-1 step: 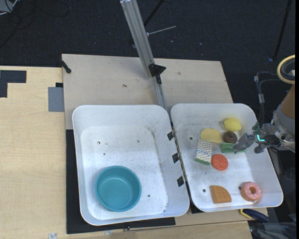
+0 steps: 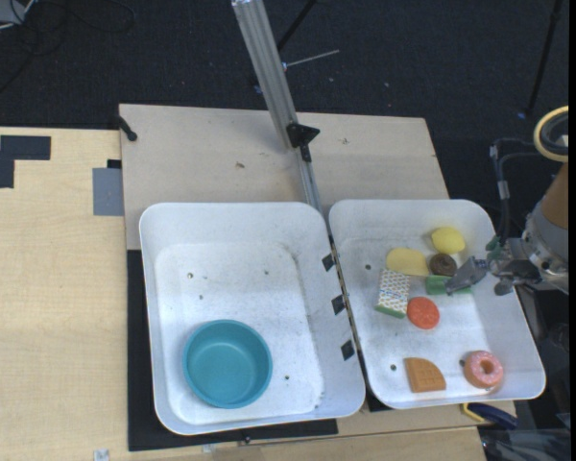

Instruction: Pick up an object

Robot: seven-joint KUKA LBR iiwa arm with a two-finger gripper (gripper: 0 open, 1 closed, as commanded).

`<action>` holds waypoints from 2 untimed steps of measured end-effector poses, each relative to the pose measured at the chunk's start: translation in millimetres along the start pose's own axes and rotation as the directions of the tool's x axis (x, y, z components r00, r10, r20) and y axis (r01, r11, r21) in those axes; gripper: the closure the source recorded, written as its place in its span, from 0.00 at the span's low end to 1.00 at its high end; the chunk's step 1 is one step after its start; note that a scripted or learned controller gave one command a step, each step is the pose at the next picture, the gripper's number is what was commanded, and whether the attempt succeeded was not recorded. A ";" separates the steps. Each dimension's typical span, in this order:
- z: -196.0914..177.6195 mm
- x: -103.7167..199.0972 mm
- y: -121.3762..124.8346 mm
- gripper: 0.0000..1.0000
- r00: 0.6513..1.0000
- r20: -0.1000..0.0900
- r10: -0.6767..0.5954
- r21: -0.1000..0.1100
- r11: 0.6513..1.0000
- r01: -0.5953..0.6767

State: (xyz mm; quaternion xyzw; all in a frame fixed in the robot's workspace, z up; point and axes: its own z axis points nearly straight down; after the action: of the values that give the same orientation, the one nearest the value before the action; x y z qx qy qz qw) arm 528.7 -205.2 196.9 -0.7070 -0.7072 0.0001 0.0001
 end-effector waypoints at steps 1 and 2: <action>60.3 -5.6 1.9 0.00 1.000 -0.001 0.000 0.005 1.000 0.000; 105.9 -5.1 2.3 0.00 1.000 -0.001 -0.001 0.000 1.000 0.001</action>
State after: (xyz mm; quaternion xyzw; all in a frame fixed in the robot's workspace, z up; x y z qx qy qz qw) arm 531.0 -210.3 90.9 -0.7068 -0.7075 -0.0002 0.0002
